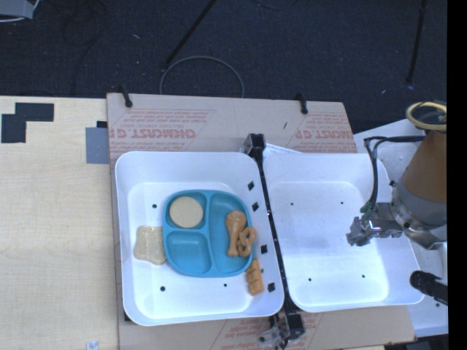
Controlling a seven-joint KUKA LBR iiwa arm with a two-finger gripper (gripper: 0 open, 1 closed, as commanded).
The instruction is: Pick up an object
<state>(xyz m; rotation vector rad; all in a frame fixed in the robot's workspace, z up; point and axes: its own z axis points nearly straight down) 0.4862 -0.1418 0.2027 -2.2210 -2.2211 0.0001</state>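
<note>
Evidently poised clear: grey metal gripper (363, 230) over right shallow white bin (321, 268) (open or shut, cannot tell), well apart from brown pretzel-shaped toy (239, 233), served on blue divided plastic tray (193, 257) in left shallow white bin (139, 173).

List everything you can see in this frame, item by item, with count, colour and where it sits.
bins: 2, white, side by side on the bench, left bin, right bin
tray: 1, blue, three compartments, in the left bin
round biscuit: 1, tan, tray's upper-left compartment
pretzel-like pieces: tan, count unclear, tray's right compartment
pale piece: 1, beige, left of the tray, touching its edge
small brown piece: 1, bin floor by the tray's lower-right corner
cardboard sheet: 1, brown, under the bins
arm: 1, grey, at right
gripper: 1, over the right bin's right side
</note>
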